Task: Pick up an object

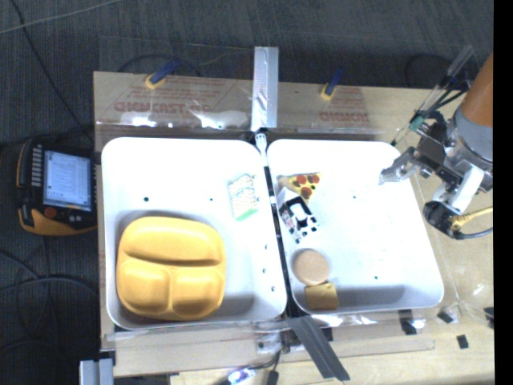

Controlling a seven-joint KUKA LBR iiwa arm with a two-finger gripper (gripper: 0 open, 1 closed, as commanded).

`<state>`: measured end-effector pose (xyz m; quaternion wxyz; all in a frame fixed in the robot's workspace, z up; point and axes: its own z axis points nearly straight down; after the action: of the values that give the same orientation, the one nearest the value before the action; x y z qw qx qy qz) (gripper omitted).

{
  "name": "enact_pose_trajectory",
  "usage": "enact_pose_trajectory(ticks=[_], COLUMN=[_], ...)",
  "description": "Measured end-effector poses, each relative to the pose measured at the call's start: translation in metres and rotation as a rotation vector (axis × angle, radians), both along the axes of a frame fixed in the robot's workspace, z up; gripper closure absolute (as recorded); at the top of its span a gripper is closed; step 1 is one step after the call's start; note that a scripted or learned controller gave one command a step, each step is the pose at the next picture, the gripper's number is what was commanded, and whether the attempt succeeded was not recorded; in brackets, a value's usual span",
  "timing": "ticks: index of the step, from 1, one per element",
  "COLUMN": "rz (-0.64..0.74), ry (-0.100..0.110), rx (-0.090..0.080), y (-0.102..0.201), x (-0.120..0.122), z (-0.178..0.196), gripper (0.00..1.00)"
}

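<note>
The right bin [377, 239] holds a yellow pizza-slice toy with red dots [302, 184], a black-and-white object [297, 216], a round tan disc [311, 265] and a brown block [321, 297], all along its left side. In the left bin [160, 167] lie a large yellow loaf-shaped object [170, 265] and a small green-and-white packet [243, 196]. My gripper [397, 169] hangs over the right bin's upper right corner, well to the right of the objects, and nothing shows in it.
The arm's grey wrist and cables [457, 163] crowd the right bin's right rim. A handheld pendant with a screen [58, 184] lies left of the bench. A metal divider post [265, 87] stands behind the bins.
</note>
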<state>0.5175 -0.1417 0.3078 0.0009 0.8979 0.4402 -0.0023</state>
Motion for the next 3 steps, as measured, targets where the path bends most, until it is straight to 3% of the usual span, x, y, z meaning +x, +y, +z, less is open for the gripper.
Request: enact_pose_trajectory(ticks=[1,2,3], rz=[0.043,0.042,-0.154], ry=[0.001,0.004,-0.003], rx=[-0.001,0.005,-0.001], y=[0.004,0.050,0.005], x=[0.020,-0.027,-0.033], z=[0.018,-0.108,0.115], gripper=[0.00,0.00,0.00])
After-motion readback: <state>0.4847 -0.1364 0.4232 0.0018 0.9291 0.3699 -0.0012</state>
